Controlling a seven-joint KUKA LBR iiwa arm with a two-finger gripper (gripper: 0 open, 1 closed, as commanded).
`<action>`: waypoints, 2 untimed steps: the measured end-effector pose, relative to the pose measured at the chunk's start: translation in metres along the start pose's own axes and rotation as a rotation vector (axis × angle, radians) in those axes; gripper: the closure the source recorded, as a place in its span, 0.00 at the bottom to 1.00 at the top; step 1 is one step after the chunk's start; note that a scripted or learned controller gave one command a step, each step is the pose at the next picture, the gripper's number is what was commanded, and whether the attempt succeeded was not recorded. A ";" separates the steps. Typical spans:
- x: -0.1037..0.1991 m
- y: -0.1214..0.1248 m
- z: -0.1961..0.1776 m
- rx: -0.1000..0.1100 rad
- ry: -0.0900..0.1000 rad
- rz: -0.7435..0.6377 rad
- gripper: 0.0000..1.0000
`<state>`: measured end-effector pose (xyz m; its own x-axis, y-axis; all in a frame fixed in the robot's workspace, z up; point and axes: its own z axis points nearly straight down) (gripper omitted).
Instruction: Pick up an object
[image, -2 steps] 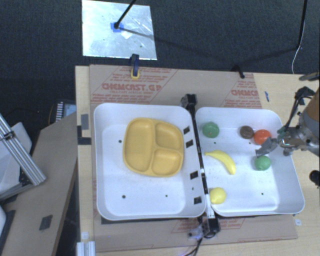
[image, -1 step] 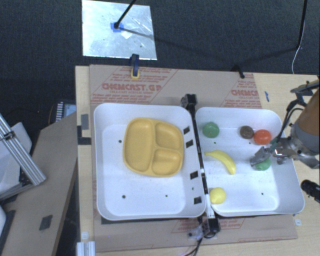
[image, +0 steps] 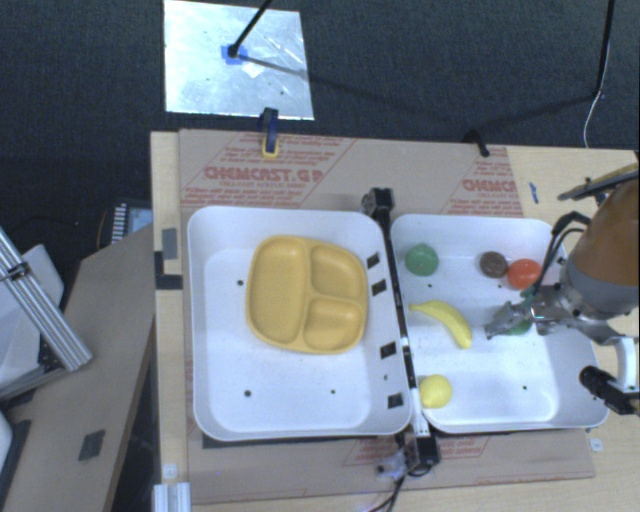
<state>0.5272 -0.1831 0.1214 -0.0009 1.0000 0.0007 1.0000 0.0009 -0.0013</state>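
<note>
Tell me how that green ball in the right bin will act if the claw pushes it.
The green ball looks round, so it would probably roll away. It sits on the smooth white right bin floor with free space around it, so little would likely stop it short of the wall.

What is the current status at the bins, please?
Tool low in right bin, nothing seen gripped. Banana just beside it. Brown ball, orange ball close behind.

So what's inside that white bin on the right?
The right bin holds a green ball, banana, yellow ball, brown piece and orange piece. The gripper covers something green.
</note>
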 end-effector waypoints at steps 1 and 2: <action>0.000 0.000 0.039 0.000 0.000 0.001 0.00; 0.000 0.001 0.027 -0.004 -0.002 0.001 1.00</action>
<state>0.5285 -0.1832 0.0948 0.0006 1.0000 -0.0011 1.0000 -0.0005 0.0025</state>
